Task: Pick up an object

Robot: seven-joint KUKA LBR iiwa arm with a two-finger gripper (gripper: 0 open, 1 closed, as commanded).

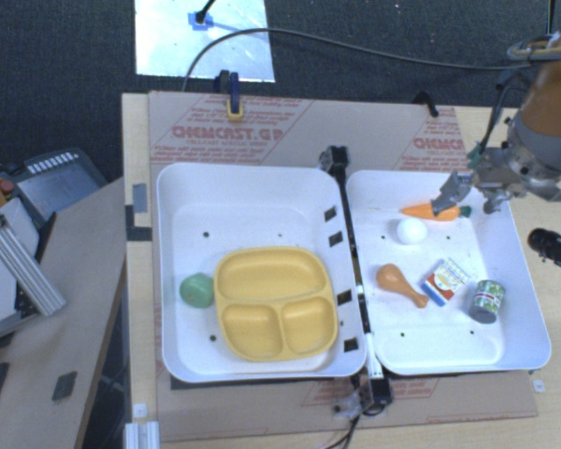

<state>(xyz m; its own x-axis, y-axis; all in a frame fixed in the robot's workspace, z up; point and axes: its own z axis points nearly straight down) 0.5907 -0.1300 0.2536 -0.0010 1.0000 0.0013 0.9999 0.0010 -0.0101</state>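
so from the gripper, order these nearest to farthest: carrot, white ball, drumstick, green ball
From the gripper in the camera view:
1. carrot, right beside it, right bin
2. white ball, just below the carrot
3. drumstick, mid right bin
4. green ball, left bin, far side

In the right-hand shallow white plastic bin [514, 344] lie five small things. An orange toy carrot with a green tip [434, 212] rests flat near the far wall, pointing across the bin. Just in front of it sits a white ball [411, 231]. Toward the middle lies a tan plastic drumstick [399, 284] — thick end to the left, thin end angled right. Beside that thin end is a small red, white and blue carton [444, 282], tilted. Nearest the right wall rests a small grey tin with a green label [486, 300] — on its side.
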